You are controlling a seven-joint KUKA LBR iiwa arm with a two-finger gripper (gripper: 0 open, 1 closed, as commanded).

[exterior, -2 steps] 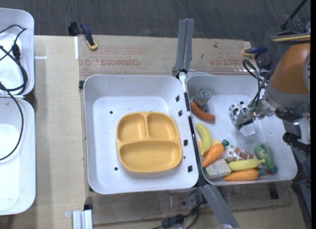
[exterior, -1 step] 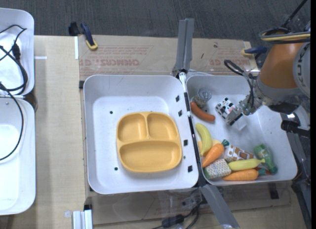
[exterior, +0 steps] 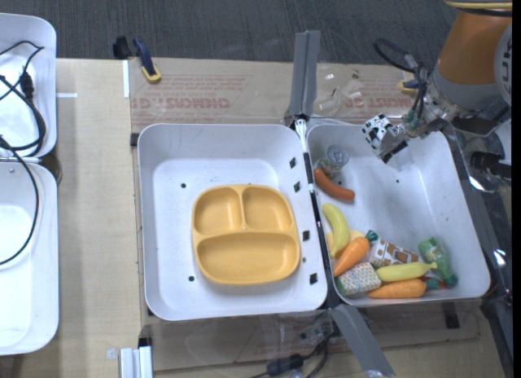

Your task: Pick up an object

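My gripper [exterior: 389, 138] hangs over the far part of the right bin [exterior: 423, 193], at the end of the grey arm with the orange band [exterior: 476, 18]. A small white toy with black spots [exterior: 375, 129] sits at its tip, held between the fingers above the bin floor. Lower in the same bin lie a red sausage [exterior: 334, 186], a banana [exterior: 335, 226], two carrots [exterior: 352, 254] [exterior: 399, 289], a yellow piece [exterior: 404, 270], a green bottle [exterior: 433, 252] and a small carton [exterior: 392, 251].
The left bin [exterior: 163, 205] holds a yellow divided plate [exterior: 244, 234]. A grey divider post [exterior: 304, 75] stands between the bins at the back. A small clear item [exterior: 336, 157] lies near the right bin's far left corner. White trays with black cables [exterior: 20, 124] sit at the far left.
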